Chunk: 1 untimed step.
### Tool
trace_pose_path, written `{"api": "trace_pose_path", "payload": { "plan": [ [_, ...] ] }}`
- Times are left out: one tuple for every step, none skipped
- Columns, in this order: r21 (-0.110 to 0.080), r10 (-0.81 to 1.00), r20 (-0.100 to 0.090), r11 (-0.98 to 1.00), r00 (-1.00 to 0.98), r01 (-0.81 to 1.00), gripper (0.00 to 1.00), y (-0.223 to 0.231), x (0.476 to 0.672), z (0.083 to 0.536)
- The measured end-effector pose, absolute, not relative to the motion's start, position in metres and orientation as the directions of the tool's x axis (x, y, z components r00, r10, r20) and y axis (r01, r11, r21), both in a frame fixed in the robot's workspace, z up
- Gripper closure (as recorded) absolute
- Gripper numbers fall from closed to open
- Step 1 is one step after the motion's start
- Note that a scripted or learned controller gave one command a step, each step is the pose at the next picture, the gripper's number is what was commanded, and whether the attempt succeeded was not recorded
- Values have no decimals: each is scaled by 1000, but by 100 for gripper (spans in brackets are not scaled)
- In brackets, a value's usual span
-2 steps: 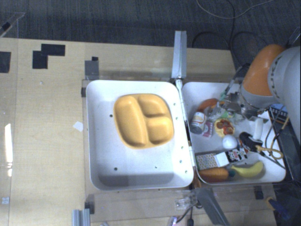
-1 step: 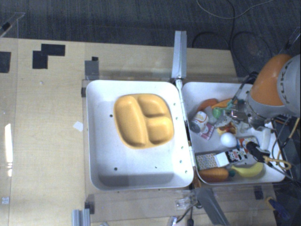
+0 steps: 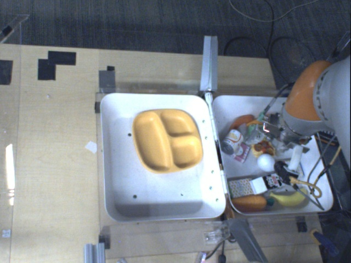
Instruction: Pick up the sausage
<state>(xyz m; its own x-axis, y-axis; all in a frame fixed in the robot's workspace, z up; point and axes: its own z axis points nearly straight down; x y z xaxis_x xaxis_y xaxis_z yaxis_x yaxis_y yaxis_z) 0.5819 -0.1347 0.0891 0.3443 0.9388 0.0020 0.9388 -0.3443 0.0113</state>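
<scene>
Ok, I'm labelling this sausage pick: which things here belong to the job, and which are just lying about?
For the job: sausage, apparently the brown-orange piece at the right bin's front; claw.

Lying about: banana, white ball, checkered packet, small can, yellow tray.

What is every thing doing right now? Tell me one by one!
yellow tray: lying flat in the left bin, its hollows hold nothing.
sausage: lying at the right bin's front edge, untouched.
banana: lying beside the sausage.
white ball: resting among the toys.
claw: over the right bin, not holding the sausage.
</scene>
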Motion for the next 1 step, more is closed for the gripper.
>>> {"api": "trace_pose_path", "payload": {
  "plan": [
    [5,905,2,-425,425,905,0,-169,641,87]
  ]
}}
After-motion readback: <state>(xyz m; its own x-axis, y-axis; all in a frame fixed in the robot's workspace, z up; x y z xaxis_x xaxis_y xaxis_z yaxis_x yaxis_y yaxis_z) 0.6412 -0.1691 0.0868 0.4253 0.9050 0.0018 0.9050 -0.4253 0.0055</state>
